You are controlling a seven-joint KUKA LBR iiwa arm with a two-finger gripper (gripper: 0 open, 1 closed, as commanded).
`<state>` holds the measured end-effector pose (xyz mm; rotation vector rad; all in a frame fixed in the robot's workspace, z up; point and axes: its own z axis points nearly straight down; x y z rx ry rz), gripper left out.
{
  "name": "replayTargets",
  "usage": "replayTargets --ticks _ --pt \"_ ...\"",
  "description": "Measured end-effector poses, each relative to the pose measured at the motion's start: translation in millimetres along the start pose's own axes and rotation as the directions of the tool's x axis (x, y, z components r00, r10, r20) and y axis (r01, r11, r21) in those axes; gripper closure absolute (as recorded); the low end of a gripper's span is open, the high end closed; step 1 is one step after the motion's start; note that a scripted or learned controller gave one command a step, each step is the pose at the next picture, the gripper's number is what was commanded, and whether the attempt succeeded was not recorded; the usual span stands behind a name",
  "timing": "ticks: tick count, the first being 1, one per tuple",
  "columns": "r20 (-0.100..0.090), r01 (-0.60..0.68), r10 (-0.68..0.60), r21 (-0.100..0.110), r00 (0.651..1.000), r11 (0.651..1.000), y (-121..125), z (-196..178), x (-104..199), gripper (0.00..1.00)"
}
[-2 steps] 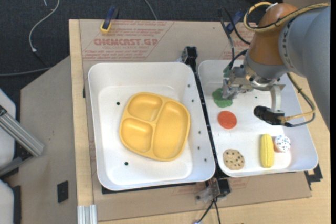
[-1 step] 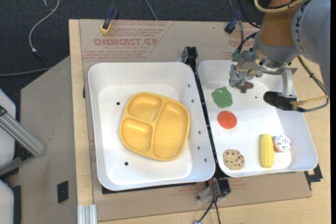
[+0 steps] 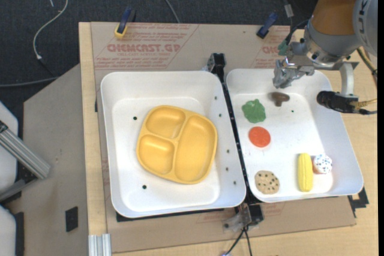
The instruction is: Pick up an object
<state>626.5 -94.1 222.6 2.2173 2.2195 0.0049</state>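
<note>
The right bin (image 3: pixel 336 129) holds several small toy foods. A small brown piece (image 3: pixel 280 98) lies near its far edge, with a green leafy piece (image 3: pixel 254 110) and a red-orange disc (image 3: pixel 259 136) to its left and nearer me. Along the near edge lie a chocolate-chip cookie (image 3: pixel 266 181), a yellow corn cob (image 3: pixel 305 172) and a small white speckled cupcake (image 3: pixel 323 163). My gripper (image 3: pixel 285 80) hangs over the far part of the right bin, just above and behind the brown piece. I see nothing held in it.
The left bin (image 3: pixel 120 99) holds a yellow divided plate (image 3: pixel 177 144). A black part (image 3: pixel 336 100) sticks out over the right bin's right rim. Blue clamps (image 3: pixel 124 22) (image 3: pixel 267 26) hold the cardboard at the back. The grey and orange arm (image 3: pixel 342 3) looms at the upper right.
</note>
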Motion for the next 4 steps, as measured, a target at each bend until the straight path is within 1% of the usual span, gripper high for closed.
replayTargets --ticks 1,2,3,4 --pt "0.0 0.0 0.0 0.0 1.0 1.0 -0.2 -43.7 -0.9 1.0" --pt "-0.003 0.003 -0.003 0.009 1.0 1.0 -27.7 -33.0 53.6 1.0" --pt "-0.002 0.002 -0.002 0.01 1.0 1.0 -60.5 -22.7 105.4 1.0" --pt "-0.003 0.002 -0.002 0.01 1.0 1.0 -81.8 -13.6 142.2 1.0"
